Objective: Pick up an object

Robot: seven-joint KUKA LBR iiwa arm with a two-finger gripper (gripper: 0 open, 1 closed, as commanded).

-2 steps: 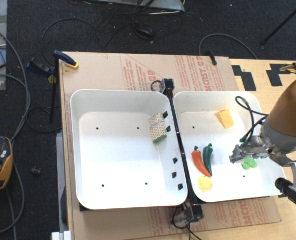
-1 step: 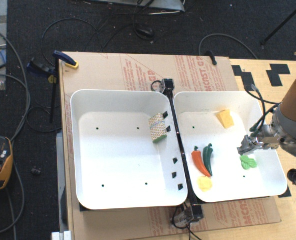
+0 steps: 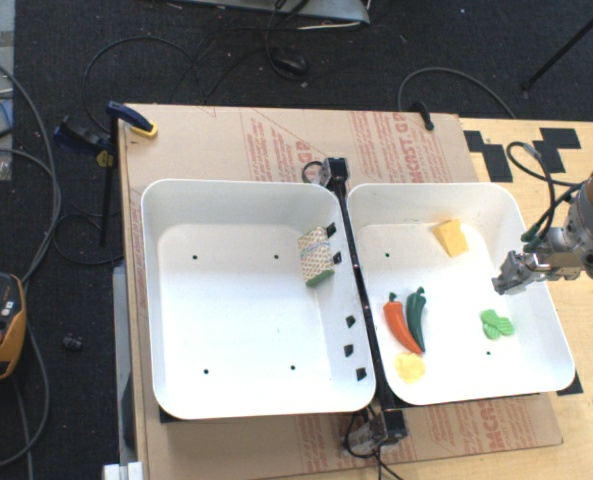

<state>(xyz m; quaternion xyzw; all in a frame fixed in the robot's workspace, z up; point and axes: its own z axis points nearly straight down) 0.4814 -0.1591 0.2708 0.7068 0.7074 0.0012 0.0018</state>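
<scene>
Orange and green, a toy carrot [image 3: 402, 327] and a dark green pepper [image 3: 416, 316] lie side by side in the right bin [image 3: 542, 380] on the desk [image 3: 236, 143]. Near the carrot's lower end sits a yellow lump [image 3: 409, 367]; well above it, a yellow block [image 3: 452, 237]; to its right, a green leafy piece [image 3: 496, 324]. The gripper [image 3: 510, 276] hangs just above that piece; I cannot tell how its jaws stand. Left of the carrot, across the divider, a patterned piece [image 3: 317, 255] rests.
</scene>
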